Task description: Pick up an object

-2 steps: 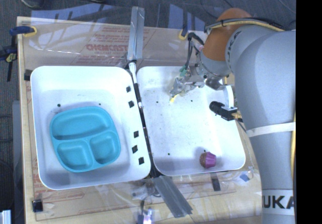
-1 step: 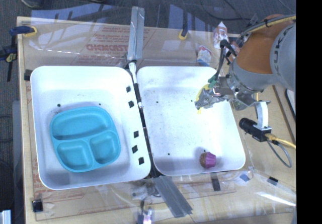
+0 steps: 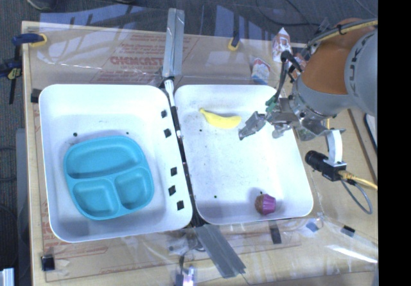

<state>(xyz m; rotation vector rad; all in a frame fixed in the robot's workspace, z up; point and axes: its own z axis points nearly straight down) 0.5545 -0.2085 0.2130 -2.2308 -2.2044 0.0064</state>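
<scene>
A yellow banana [image 3: 219,119] lies near the far side of the right bin [image 3: 218,169]. A small purple and brown object [image 3: 264,203] rests near that bin's front right corner. My gripper [image 3: 264,128] hangs over the right bin's far right part, just right of the banana's end. It is open, and nothing sits between its two grey fingers [image 3: 249,126].
A blue divided plate [image 3: 108,177] lies in the left bin [image 3: 58,111]. A divider with black clips [image 3: 174,150] separates the two bins. Small packets [image 3: 260,71] lie on the bench behind the right bin.
</scene>
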